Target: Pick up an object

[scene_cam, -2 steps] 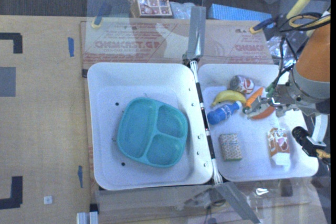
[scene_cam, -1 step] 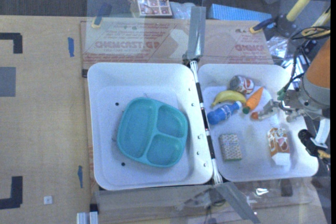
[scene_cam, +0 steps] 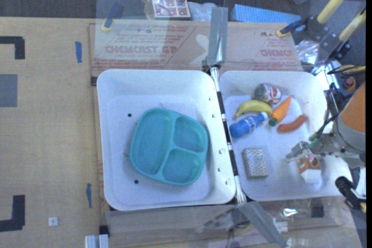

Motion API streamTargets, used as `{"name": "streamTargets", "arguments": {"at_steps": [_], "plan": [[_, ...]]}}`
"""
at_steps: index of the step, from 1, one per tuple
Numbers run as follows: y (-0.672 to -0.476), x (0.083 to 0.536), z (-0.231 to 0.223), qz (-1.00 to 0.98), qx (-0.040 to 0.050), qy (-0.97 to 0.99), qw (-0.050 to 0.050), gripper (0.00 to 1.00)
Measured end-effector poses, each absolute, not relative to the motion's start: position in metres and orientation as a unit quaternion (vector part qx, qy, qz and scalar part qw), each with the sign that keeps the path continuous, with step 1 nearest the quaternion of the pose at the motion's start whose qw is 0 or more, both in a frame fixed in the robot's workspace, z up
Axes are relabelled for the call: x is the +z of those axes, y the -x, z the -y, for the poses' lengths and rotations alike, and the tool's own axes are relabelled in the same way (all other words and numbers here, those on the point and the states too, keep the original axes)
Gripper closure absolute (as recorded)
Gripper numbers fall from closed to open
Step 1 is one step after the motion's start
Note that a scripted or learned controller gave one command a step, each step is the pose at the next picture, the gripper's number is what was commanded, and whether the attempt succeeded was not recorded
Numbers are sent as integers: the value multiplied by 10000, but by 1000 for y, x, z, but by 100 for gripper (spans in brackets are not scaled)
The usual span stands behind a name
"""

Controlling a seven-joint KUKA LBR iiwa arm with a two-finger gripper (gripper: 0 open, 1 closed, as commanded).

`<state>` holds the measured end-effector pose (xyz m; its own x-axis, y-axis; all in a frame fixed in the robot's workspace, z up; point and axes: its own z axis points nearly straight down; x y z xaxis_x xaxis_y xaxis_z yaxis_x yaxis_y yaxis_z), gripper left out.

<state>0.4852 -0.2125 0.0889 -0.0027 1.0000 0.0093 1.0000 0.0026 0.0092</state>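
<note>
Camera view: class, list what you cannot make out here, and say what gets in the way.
- Gripper: too small and blurred to judge its grip.
- Small carton under it: label too blurred to read.
- Arm: cut off by the right edge.
- Round object behind the banana: too small to identify.

Arm [scene_cam: 356, 125] cropped at right edge

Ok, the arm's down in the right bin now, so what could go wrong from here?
The hand is low over the small orange-and-white carton near the right white bin's front corner, so it may push the carton into the wall. The clustered yellow banana, blue bottle and orange carrot could get knocked on retreat.
</note>
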Motion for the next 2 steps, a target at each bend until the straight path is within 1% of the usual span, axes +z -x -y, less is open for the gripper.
{"name": "streamTargets", "arguments": {"at_steps": [1, 2], "plan": [[-484, 98, 219, 7051, -36, 7091, -41, 100], [-480, 186, 140, 7116, 1, 7026, -2, 100]]}}
